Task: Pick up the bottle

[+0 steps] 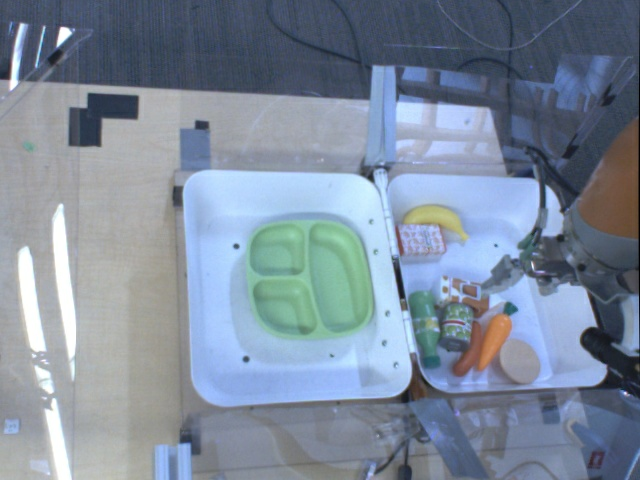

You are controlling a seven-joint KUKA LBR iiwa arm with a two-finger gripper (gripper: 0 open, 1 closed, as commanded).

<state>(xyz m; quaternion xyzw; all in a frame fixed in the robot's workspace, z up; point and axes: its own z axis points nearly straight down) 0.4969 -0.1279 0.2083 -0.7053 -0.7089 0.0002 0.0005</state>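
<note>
The bottle (pixel 424 328) is green with a darker cap end and lies lengthwise near the left wall of the right bin (pixel 500 193), close to the front. My gripper (pixel 505 271) hangs over the right part of that bin, right of the bottle and a little farther back, apart from it. Nothing shows in its grasp.
Touching the bottle's right side is a green-labelled can (pixel 457 325), then a carrot (pixel 487 340) and a round tan disc (pixel 520 361). A small carton (pixel 462 290), a red-and-white box (pixel 420 239) and a banana (pixel 437 218) lie behind. The left bin (pixel 205 268) holds a green divided tray (pixel 308 278).
</note>
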